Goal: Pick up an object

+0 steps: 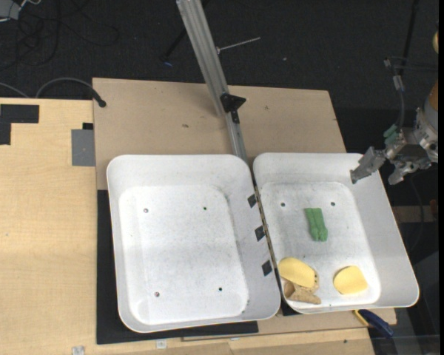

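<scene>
Green block: my pick of target, a small green block [316, 224] lying flat near the middle of the right bin [399, 261], long side running roughly up and down the view, well apart from everything else.
Yellow pieces: a rounded yellow object [299, 271] at the bin's near left corner, touching a tan crumbly-looking piece [303, 294] just below it; another yellow round object [350, 279] sits near the front wall.
Left bin: white bin [126, 198] beside it, joined by dark clips along the shared edge.
Claw: the claw [370, 165] hangs at the right bin's far right corner, above the rim, gripping nothing I can see; whether it is spread or closed I cannot tell from here.
Step in hand: I judge this as the approach, with nothing grasped yet.
How I would do it well: bring the claw over the green block, turn the wrist so the jaws close across its narrow width, and descend straight.
Risk: the yellow pair by the wall looks crowded and rounded, likely to slip.
Worktop: tan board [170, 117] under both bins.
</scene>
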Robot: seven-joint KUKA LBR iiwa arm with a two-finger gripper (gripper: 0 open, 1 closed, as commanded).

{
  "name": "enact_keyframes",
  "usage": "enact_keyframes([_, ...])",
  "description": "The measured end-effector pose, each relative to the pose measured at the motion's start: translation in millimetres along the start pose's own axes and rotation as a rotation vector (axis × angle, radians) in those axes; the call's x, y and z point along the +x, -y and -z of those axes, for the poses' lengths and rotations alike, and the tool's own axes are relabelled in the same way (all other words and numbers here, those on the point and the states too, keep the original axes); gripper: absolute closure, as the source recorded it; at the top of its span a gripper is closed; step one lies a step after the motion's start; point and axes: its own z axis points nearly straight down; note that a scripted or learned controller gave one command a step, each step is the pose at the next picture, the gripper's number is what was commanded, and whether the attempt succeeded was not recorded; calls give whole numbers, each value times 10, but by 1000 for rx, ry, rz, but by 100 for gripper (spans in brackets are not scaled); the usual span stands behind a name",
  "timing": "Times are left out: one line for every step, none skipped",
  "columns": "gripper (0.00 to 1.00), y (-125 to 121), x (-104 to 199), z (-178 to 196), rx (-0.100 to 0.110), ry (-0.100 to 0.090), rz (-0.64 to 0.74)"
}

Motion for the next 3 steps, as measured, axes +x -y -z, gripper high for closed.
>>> enact_keyframes([0,0,0,0,0,0,0])
enact_keyframes([0,-22,89,-600,6,-2,0])
enact_keyframes([0,-60,154,-1223,6,-2,-1])
